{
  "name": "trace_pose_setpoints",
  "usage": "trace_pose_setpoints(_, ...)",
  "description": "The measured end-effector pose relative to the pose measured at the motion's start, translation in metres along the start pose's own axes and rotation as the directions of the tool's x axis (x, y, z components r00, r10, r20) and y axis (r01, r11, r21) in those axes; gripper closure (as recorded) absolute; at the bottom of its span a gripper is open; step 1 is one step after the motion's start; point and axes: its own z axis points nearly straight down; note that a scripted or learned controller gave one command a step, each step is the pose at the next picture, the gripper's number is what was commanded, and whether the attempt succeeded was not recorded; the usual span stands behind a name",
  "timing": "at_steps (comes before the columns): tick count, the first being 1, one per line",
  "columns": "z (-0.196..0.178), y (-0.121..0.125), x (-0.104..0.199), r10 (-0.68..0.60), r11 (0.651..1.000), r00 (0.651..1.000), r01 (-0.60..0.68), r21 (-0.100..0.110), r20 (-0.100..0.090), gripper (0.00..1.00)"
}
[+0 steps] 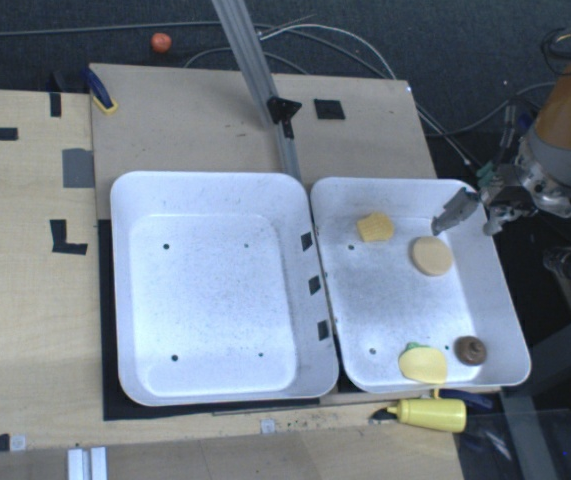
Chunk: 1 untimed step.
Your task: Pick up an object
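The claw [473, 206] hovers over the right bin's [485, 298] far right rim; how far it is open I cannot tell, and it holds nothing visible. Nearest, the round tan object [431, 256] lies at its 7 o'clock, near.

The light is soft and even, and it makes both white bins [215, 298] look bright, with the dark floor behind the gripper [472, 213] looking dim. Small soft shadows sit under the gripper and under the round tan thing [431, 256] just below it. The whole picture is a bit fuzzy and grainy, and the arm's edges look blurry.
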Motion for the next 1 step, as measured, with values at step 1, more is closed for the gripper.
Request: trace_pose_setpoints(1, -0.0095, 0.0001, 0.0004, -0.001, 1.000, 1.000, 0.001, 0.000, 0.000, 1.00)
